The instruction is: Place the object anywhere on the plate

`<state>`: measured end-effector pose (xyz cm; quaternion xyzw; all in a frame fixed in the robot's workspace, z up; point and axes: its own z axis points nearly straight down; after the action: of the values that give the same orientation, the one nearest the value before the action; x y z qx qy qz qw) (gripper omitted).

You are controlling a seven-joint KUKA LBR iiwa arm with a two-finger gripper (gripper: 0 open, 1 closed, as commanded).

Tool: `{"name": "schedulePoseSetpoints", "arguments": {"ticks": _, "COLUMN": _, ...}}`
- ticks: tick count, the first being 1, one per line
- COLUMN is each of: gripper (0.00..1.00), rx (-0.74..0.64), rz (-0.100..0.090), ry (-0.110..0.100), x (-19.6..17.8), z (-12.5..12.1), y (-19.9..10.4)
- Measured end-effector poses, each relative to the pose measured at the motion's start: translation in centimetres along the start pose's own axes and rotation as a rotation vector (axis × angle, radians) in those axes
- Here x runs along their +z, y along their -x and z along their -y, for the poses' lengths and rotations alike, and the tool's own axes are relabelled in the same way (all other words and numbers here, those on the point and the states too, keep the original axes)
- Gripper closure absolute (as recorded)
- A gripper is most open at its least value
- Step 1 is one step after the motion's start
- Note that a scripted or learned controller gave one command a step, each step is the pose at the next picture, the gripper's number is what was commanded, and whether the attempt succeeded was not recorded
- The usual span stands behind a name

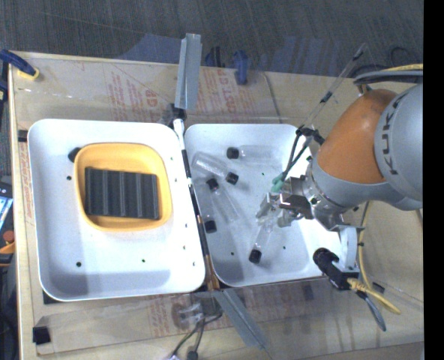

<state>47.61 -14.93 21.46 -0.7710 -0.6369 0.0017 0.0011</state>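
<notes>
In the right bin [237,272] the gripper [271,208] hangs low over the floor, beside clear vials with black caps; whether its jaws are open or closed I cannot tell. One vial [261,242] lies just below it, another [207,172] near the bin's left wall; in the left bin [49,261] sits the yellow plate [124,160], dark ribbed at its centre.

Legible text, item one: the letters "KU" in dark type, running vertically on the grey arm [402,148] beside its orange band; the word is cut off at the frame. Item two: faint red printing on the bench [124,88], too blurred to read.
</notes>
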Motion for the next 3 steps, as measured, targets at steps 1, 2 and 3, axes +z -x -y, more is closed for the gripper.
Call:
{"name": "schedulePoseSetpoints", "arguments": {"ticks": 1, "gripper": 1.00, "rx": -0.138, "rz": -0.001, "ry": -0.001, "x": 0.8, "z": -5.2, "y": -8.3}}
{"name": "schedulePoseSetpoints", "arguments": {"ticks": 2, "gripper": 1.00, "rx": -0.303, "rz": -0.001, "ry": 0.000, "x": 2.3, "z": -11.0, "y": -16.1}}
{"name": "schedulePoseSetpoints", "arguments": {"ticks": 3, "gripper": 0.00, "rx": -0.303, "rz": -0.001, "ry": 0.000, "x": 2.3, "z": -11.0, "y": -16.1}}
